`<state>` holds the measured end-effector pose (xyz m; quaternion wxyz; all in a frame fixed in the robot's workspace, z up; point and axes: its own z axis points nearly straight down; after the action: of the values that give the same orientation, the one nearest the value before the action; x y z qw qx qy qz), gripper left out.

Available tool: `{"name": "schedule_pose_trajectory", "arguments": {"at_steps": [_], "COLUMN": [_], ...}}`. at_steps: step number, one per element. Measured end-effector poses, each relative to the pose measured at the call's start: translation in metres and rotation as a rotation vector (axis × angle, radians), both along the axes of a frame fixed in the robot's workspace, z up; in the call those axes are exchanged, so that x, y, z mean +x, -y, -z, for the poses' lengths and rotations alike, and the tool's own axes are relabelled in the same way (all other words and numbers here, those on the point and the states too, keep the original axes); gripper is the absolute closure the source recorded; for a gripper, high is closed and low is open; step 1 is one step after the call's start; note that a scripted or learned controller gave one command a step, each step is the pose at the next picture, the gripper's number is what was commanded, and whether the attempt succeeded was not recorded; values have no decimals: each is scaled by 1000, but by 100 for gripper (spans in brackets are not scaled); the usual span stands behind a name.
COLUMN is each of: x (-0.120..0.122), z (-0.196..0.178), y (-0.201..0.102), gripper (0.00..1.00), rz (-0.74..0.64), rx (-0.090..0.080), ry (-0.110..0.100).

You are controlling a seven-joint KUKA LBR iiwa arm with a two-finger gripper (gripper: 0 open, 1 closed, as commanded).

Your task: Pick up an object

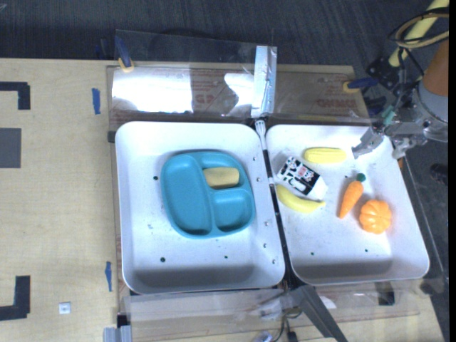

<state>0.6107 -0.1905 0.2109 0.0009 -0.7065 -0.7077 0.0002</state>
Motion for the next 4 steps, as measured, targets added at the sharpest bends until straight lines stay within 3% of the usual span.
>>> {"name": "schedule_pose_trajectory", "arguments": {"at_steps": [1, 2, 3, 4], "x": [-32, -15, -54, -52], "z": [115, 113, 124, 112], "y": [5, 11, -39, -38], "gripper": [0, 0, 0, 100], "rz": [-68, -112, -54, -52], "rx": [-3, -3, -1, -3], "ry": [6, 5, 5, 13]}}
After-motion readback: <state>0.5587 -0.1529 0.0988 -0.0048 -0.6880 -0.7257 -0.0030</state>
